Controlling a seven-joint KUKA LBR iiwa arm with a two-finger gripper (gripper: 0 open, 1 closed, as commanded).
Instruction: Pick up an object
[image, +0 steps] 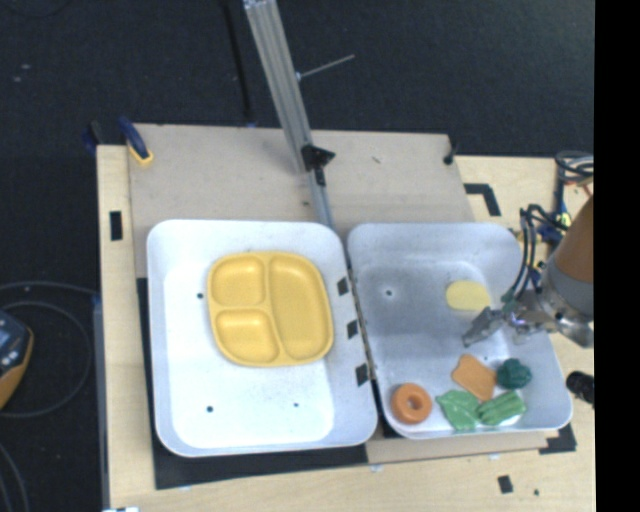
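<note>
Arm (572, 270) (frame-cropped) — fingers (478, 328) blurred

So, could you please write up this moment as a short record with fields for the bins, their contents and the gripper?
left bin: holds a yellow divided plate with three compartments
right bin: holds a pale yellow piece, an orange ring, an orange block, a dark green piece and light green pieces
cluster: the orange and green items lie along the near side of the right bin
gripper: over the right bin, beside the pale yellow piece, nothing seen between its fingers
</note>
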